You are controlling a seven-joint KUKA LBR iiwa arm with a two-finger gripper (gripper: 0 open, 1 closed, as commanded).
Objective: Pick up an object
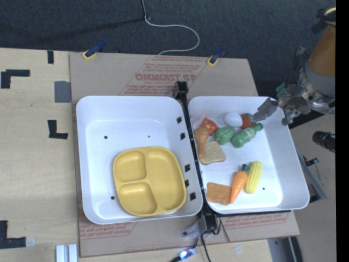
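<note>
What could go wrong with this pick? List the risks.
1. The toy food in the right bin is crowded: the white egg, green bottle and broccoli touch, so neighbours may get knocked.
2. The gripper sits near the bin's far right wall and might clip it.

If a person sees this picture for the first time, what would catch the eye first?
Probably the yellow divided plate lying alone in the left bin. Next, the cluster of toy food in the right bin, such as the corn cob beside the carrot, with the tool over the bin's far right corner.
</note>
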